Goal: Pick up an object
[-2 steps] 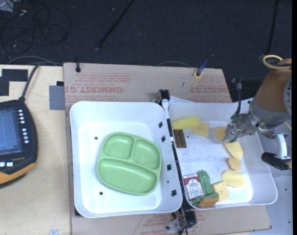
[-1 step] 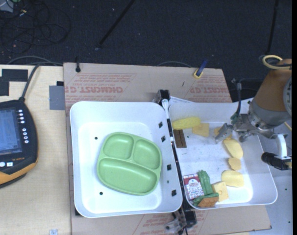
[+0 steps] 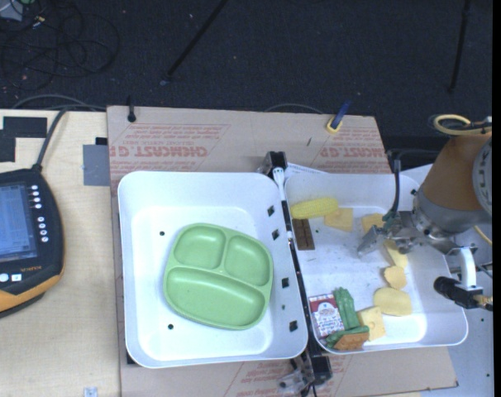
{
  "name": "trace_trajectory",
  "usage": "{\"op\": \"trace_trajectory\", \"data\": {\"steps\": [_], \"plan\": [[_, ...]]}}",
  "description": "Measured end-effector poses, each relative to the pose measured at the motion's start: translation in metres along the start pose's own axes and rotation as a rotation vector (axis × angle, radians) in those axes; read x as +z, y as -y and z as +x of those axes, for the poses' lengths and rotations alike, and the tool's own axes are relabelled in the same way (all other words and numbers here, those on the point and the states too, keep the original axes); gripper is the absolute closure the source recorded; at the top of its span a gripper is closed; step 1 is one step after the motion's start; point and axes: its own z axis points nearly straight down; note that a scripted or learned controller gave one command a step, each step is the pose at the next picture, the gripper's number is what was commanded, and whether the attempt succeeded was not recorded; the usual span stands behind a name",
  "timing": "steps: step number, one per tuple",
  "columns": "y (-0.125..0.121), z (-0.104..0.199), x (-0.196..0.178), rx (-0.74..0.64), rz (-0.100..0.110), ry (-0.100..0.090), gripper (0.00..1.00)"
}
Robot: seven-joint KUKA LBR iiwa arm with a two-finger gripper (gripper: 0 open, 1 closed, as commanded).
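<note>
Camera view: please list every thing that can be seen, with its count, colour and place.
bins: two, white, side by side on the bench
divided plate: one, green, in the left bin
food pieces: several, yellow, spread in the right bin
green piece: one, near edge of the right bin
small packet: one, red and white, beside the green piece
control pendant: one, grey and orange, far left
arm: one, grey with orange band, from the right
hand: one, over the right bin

black cables (image 3: pixel 69 31) on dark floor, control pendant (image 3: pixel 19 238) at left
</note>
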Motion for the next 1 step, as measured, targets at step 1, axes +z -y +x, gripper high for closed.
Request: {"op": "trace_trajectory", "data": {"steps": [1], "plan": [[-0.0712, 0.0544, 0.0023, -0.006, 0.004, -0.008, 0.0]]}}
